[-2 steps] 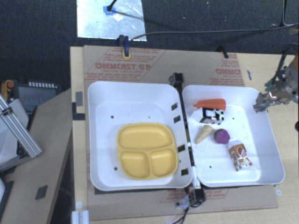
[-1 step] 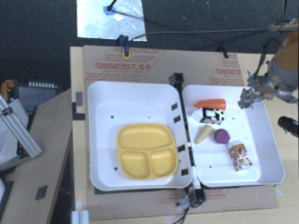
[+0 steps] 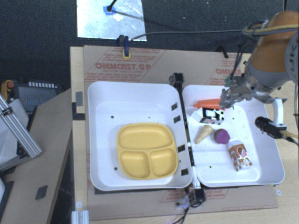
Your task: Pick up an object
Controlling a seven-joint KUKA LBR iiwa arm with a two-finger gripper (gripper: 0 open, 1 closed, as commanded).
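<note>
The right bin [image 3: 266, 171] holds several small objects. An orange carrot-like piece [image 3: 205, 103] lies at its back left, with a black-and-white item [image 3: 212, 117] just in front of it. A beige cone [image 3: 203, 133], a purple ball [image 3: 221, 136] and a brown-and-white carton [image 3: 239, 156] sit nearer the middle. My gripper [image 3: 225, 101] hangs low over the back of this bin, at the right end of the orange piece and just above the black-and-white item. The gripper body hides the orange piece's right end.
The left bin [image 3: 100, 125] holds a yellow divided plate [image 3: 146, 150]. A black divider with clips [image 3: 183, 125] runs between the bins. A black cylindrical fitting [image 3: 267, 125] sticks over the right bin's right wall. Cables run behind the bins.
</note>
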